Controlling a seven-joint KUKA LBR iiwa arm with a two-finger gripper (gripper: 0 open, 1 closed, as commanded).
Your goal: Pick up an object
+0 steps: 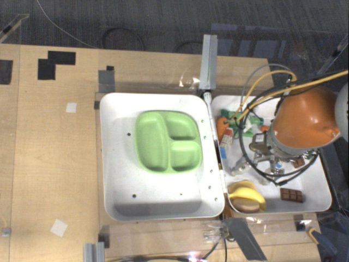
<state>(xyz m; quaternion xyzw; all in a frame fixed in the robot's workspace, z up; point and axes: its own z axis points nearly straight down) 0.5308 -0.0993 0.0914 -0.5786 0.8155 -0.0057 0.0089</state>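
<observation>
The right bin (323, 201) holds several small objects: a yellow banana-like toy (246, 195) at its front left, a brown chocolate bar (291, 195) at the front, an orange carrot-like piece (221, 127) and a green item (244, 120) near the back left, and a white tube with blue marking (225, 142). The arm's orange band (305, 119) hangs over the middle of this bin. My gripper (268, 156) reaches down below it among cables, low over the bin floor just right of the tube; the wrist and cables cover its tips.
The left bin (117, 201) holds a light green divided tray (166, 141) with three compartments. Yellow and black cables (256, 91) loop over the back of the right bin. A metal post (208, 61) stands behind the bins' shared wall.
</observation>
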